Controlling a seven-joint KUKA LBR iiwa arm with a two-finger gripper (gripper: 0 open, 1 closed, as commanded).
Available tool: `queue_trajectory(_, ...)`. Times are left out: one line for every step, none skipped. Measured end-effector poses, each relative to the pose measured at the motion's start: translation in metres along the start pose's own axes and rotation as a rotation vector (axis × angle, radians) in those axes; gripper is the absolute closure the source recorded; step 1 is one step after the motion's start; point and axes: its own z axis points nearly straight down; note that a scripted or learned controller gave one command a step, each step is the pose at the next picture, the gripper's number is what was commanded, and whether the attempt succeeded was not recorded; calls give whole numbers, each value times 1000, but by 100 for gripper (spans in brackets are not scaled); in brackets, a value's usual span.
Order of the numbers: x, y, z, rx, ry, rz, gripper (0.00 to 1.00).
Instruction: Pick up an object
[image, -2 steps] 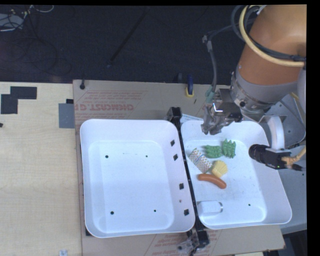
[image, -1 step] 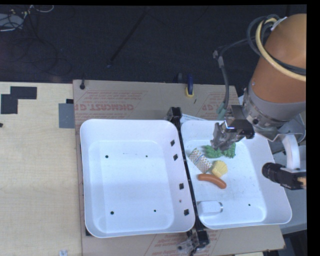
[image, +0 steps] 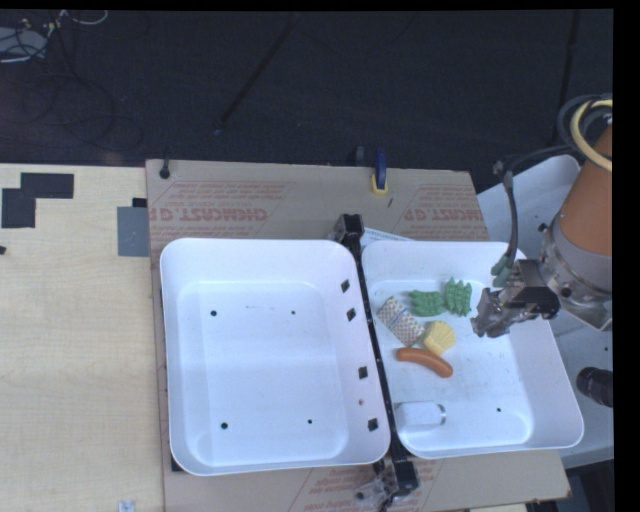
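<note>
Arm (image: 585, 215) reaching from right, gripper (image: 490, 322) low

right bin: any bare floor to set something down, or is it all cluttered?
Right bin: bare floor along the near-right, between the orange sausage, white object and right wall. Crowded mid-left: mesh piece, yellow corn, green items, with the tool beside them.

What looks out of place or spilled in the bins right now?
Nothing stands out. The green toy, yellow piece, orange sausage and patterned piece lie clustered inside the right bin; nothing is spilled outside.
</note>
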Motion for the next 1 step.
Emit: queue_trajectory(35,81,-83,-15,-1,-11,100)
